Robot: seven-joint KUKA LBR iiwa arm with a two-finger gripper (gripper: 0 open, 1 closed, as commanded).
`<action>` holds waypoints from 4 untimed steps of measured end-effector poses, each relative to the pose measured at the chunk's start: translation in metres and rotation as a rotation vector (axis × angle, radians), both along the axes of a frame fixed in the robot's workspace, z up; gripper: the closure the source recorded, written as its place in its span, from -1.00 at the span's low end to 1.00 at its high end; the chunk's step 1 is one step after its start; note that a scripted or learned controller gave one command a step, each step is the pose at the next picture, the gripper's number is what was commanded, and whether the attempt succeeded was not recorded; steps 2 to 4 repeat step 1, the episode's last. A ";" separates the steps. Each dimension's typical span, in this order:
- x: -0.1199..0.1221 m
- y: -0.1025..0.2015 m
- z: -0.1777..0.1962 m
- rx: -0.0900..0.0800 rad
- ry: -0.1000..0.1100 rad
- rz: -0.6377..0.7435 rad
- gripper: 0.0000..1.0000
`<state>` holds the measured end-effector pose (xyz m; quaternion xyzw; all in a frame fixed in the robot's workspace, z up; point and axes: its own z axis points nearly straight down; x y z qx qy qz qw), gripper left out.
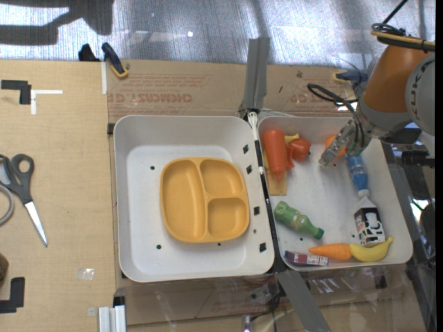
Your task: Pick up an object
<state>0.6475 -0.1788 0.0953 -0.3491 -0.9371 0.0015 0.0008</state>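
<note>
My gripper (335, 149) hangs low over the far part of the right bin (398, 206), at the end of the orange-banded arm (391, 81). A small orange item (330, 142) shows right beside its tip; I cannot tell whether it is held. A blue bottle (357, 172) lies just right of and below the gripper. To the gripper's left are a red cylinder (275, 151) and a small red and orange piece (299, 148). Nearer the front lie a green bottle (297, 220), a carrot (331, 252), a banana (371, 250) and a black and white bottle (368, 224).
The left bin (131, 185) holds a yellow divided plate (205, 199). A red bar (297, 258) lies at the right bin's front edge. Scissors (26, 192) rest on the wooden bench at the left. Black cables (332, 94) run behind the right bin.
</note>
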 end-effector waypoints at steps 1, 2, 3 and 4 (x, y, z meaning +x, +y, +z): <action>-0.024 0.044 0.121 0.000 -0.007 -0.095 1.00; -0.024 0.044 0.121 0.000 -0.007 -0.095 1.00; -0.024 0.044 0.121 0.000 -0.007 -0.095 1.00; -0.024 0.044 0.121 0.000 -0.007 -0.095 1.00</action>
